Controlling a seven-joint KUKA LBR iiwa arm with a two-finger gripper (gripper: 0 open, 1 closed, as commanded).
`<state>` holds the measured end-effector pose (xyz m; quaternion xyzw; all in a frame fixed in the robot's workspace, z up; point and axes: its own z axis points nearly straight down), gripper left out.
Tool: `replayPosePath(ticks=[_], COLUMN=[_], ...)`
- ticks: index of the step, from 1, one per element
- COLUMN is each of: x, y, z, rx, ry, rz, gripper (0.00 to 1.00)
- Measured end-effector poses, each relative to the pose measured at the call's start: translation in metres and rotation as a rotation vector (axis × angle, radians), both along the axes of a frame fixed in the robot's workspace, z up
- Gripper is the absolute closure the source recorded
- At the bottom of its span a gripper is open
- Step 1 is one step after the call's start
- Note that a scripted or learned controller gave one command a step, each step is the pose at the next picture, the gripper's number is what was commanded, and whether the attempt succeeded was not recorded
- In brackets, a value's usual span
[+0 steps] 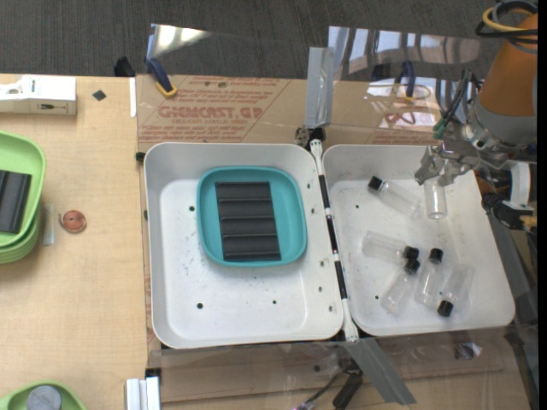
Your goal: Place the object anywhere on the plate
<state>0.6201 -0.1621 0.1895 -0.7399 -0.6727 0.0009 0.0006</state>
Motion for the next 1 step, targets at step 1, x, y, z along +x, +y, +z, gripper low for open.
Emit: replayPosePath(ticks=[1], x=[0.0], y=[0.0], z=[0.0], rx=[0.0], ry=[0.0], rz=[0.0], gripper=[0.0])
